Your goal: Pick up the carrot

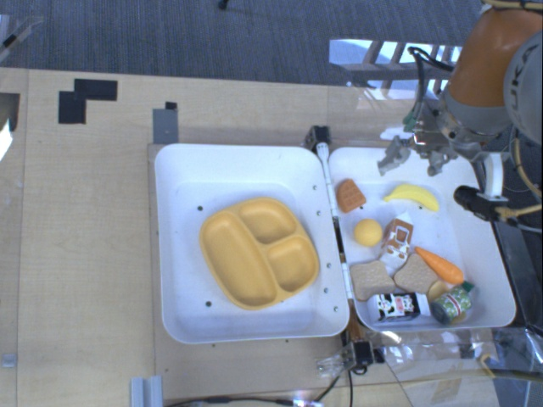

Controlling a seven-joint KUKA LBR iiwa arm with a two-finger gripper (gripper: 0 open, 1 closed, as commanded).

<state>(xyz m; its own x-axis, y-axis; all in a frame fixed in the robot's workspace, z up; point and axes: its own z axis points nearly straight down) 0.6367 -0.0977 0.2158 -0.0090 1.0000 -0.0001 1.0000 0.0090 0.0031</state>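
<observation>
The carrot (pixel 439 264) is orange and lies slanted in the right bin (pixel 492 270), near its right side, touching a slice of bread (pixel 413 273). My gripper (pixel 413 158) hangs over the back edge of the right bin, above and behind the banana (pixel 412 195). Its two grey fingers (pixel 393 157) are spread apart with nothing between them. The carrot is well in front of the gripper, toward the near right.
The right bin also holds a brown pastry (pixel 350 195), a yellow ball (pixel 367 232), a small carton (pixel 397 237), a second bread slice (pixel 371 279), a black-and-white box (pixel 397 305) and a green jar (pixel 452 304). A yellow divided tray (pixel 257 251) sits in the left bin (pixel 182 227).
</observation>
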